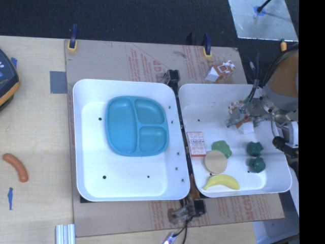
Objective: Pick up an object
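Observation:
My gripper (242, 118) hangs low over the upper right part of the right bin (203, 98), at the end of the grey and orange arm (280, 83). A small white object (247, 128) lies just under it; whether it is held is unclear. Lower in the same bin lie a red and white box (195, 143), a green broccoli piece (221, 148), a tan round disc (216, 162), a yellow banana (221, 182) and two dark green pieces (254, 148) (257, 164).
The left bin (89, 182) holds a blue divided plate (137, 125). A small packet (221, 71) lies on the cardboard behind the right bin. On the bench at far left lie a sausage (16, 166) and a dark device (6, 78).

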Robot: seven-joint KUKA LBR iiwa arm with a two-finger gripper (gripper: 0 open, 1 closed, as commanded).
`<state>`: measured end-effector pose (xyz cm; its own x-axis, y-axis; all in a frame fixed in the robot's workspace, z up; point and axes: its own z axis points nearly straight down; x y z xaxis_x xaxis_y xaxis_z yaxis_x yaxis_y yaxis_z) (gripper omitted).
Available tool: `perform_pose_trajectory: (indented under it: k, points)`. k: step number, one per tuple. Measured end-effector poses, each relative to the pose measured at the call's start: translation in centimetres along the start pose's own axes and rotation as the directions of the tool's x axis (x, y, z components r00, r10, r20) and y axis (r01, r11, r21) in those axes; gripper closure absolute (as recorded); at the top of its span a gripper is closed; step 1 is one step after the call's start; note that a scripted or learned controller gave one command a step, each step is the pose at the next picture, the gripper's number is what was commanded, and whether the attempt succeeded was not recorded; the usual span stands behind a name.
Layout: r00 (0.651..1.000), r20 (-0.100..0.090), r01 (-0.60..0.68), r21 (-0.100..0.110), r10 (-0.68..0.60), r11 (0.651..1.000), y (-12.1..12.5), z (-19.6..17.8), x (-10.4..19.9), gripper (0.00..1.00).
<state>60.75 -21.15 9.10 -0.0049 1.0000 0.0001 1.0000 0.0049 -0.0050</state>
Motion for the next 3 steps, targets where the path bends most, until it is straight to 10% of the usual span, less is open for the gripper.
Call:
perform_pose_trajectory:
  k: [1,2,3]
  points:
    - [1.000,-0.001,0.001,-0.003,-0.001,1.000,4.1,-0.2,4.6,0.00]
    - [1.000,0.001,0.004,-0.002,-0.004,1.000,4.1,-1.2,4.5,1.00]
    - [1.000,-0.001,0.001,-0.004,-0.001,1.000,5.0,-7.8,12.0,1.00]
